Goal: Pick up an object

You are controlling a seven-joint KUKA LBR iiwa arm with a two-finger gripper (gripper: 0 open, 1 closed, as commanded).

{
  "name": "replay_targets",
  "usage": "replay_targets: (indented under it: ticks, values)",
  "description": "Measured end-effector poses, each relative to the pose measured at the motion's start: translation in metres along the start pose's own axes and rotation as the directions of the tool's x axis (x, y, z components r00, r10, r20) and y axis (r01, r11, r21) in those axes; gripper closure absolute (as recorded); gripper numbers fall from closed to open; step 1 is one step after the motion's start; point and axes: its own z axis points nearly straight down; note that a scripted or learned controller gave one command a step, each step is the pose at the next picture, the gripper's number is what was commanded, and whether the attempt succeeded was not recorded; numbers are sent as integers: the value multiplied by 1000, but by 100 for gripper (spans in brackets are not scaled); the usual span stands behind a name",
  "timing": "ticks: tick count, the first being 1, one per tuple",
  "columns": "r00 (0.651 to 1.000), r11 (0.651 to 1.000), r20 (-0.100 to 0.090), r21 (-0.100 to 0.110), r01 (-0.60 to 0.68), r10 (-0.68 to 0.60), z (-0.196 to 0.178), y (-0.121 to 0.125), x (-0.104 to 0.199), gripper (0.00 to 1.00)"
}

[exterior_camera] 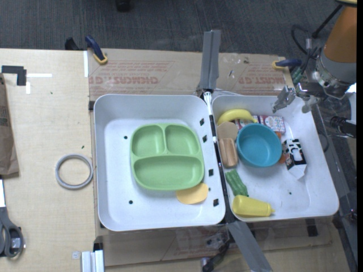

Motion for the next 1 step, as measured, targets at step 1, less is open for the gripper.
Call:
replay_targets:
  ticks: [1]
  values:
    - [1000,1000,2,-8,15,-15,111,20,48,0]
